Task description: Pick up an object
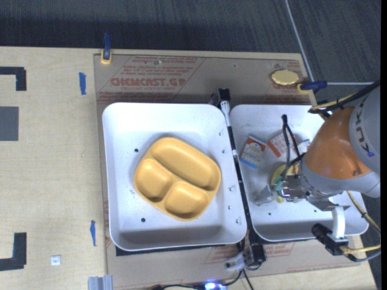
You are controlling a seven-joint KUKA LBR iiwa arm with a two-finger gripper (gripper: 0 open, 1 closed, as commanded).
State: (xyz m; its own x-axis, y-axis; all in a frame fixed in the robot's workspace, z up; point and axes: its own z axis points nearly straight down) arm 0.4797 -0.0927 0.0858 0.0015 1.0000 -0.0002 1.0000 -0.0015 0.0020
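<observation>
A yellow three-compartment tray [176,177] lies upside down in the left bin [118,162]. The arm [338,156] reaches over the right bin [266,227], its gripper [273,192] low near the bin's middle. Just above it lie a small blue, white and orange packet [252,151] and a red-and-white packet [280,144].

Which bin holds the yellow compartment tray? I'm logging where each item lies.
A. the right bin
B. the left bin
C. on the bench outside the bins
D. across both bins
B: the yellow tray lies wholly inside the left bin, while the arm reaches down into the right bin.
</observation>
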